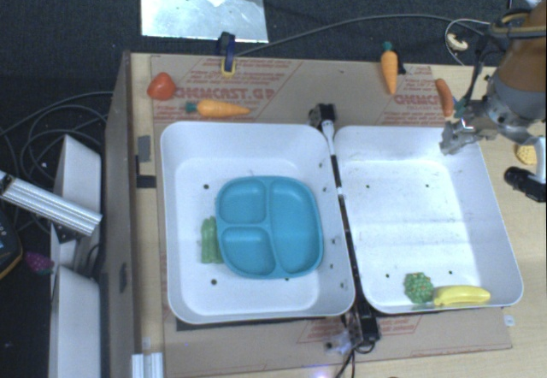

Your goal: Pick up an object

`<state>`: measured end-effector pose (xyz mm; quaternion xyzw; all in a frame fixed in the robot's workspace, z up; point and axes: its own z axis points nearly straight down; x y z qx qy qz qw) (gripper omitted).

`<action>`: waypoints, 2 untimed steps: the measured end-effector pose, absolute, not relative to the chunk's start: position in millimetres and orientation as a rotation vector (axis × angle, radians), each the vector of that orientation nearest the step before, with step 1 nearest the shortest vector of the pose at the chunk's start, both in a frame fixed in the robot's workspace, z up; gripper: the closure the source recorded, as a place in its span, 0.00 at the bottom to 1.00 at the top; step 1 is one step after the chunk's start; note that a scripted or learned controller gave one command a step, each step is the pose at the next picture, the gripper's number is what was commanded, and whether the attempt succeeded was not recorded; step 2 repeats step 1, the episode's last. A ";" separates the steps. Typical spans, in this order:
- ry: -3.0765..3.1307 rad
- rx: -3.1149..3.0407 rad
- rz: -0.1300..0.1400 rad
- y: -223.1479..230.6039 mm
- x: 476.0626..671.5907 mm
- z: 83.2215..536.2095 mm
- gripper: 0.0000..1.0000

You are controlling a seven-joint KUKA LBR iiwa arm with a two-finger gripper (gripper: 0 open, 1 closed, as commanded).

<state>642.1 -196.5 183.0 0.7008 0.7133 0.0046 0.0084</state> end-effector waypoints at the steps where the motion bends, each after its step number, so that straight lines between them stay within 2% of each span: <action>1: 2.230 2.184 0.018 -196.3 643.1 194.1 1.00; 2: 2.230 2.184 0.018 -196.3 643.1 194.1 1.00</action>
